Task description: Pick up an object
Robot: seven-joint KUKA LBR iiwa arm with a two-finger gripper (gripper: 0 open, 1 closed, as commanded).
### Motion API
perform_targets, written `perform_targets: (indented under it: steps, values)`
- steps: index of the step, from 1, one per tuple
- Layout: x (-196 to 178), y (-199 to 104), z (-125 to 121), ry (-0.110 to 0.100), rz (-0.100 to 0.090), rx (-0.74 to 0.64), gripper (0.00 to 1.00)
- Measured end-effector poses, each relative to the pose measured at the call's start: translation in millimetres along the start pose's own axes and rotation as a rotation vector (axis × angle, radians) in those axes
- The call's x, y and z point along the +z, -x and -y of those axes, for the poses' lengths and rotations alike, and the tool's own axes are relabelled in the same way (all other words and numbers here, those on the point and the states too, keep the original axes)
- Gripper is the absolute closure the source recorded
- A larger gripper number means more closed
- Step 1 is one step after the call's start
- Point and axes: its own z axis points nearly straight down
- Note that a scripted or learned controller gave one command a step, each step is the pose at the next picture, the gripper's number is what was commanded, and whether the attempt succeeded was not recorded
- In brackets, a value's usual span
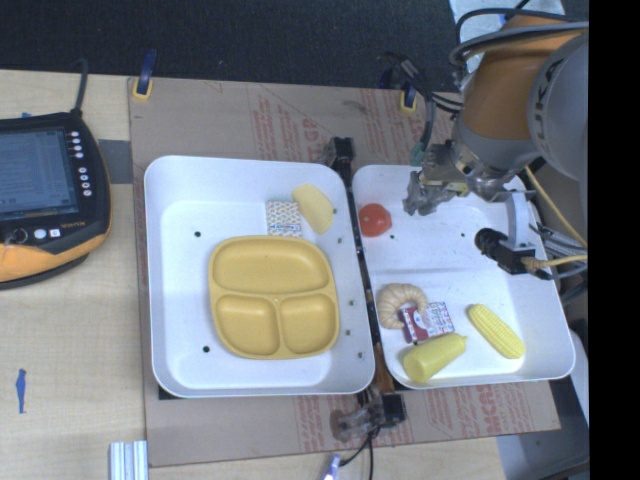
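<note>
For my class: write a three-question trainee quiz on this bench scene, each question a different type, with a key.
1. True or false: the yellow divided tray lies in the right bin.
2. Which item lies nearest the gripper? A) the red tomato B) the corn cob C) the pale yellow wedge
3. Fill in: the bagel lies in the ___ bin.

Key: 1 false; it lies in the left bin. 2 A. 3 right.

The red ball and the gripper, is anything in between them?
No. In the camera view, just bare white floor of the right bin lies between the red ball and the gripper.
</note>
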Motion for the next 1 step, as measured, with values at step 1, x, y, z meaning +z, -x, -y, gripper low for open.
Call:
perform_targets:
  steps: [1]
  values:
    - [-0.2,-0.3,-0.2,0.000,0.000,-0.001,0.00]
